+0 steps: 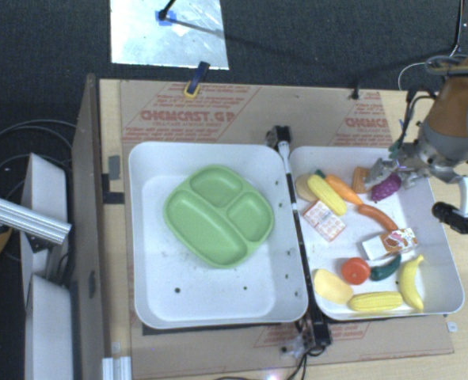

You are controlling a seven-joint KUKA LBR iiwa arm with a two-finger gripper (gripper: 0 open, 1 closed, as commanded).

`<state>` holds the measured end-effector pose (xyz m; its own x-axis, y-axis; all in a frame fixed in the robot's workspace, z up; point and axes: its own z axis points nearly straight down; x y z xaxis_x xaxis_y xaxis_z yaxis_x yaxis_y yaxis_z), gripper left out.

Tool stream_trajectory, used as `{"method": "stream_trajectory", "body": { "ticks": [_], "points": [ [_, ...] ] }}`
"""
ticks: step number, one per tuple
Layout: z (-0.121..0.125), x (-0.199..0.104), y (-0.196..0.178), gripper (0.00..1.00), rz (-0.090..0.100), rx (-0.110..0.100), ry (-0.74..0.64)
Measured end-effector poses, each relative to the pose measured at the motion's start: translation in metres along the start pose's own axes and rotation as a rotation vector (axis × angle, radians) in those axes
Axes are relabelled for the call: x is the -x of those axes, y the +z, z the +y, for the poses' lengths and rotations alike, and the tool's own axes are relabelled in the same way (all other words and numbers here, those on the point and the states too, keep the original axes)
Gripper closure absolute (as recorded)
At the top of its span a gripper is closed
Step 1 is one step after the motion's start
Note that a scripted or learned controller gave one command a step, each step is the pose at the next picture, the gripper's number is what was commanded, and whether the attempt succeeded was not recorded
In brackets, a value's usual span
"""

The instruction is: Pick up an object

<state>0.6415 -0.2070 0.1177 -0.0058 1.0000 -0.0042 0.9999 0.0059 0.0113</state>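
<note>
gripper (393, 177) clamps purple plastic grape bunch (386, 188), raised clear for carrying | orange plastic carrot (343, 188) left, below | white plastic bin (447, 267) underneath

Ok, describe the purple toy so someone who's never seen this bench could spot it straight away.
Look in the right-hand white bin, the one crowded with toy food, and go to its far right corner where the gripper reaches in. The purple toy sits right at the gripper, just right of an orange carrot. It is the one purple piece in the bin.
</note>
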Motion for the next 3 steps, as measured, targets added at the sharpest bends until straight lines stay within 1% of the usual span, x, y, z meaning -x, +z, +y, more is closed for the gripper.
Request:
{"method": "stream_trajectory", "body": {
  "ticks": [1,2,3],
  "points": [
    [0.009,-0.029,0.033,0.0,0.003,-0.008,0.0],
    [0.01,-0.028,0.021,1.0,0.001,-0.004,-0.001],
    [-0.043,-0.088,-0.062,1.0,0.006,-0.009,-0.001]
  ]
}}
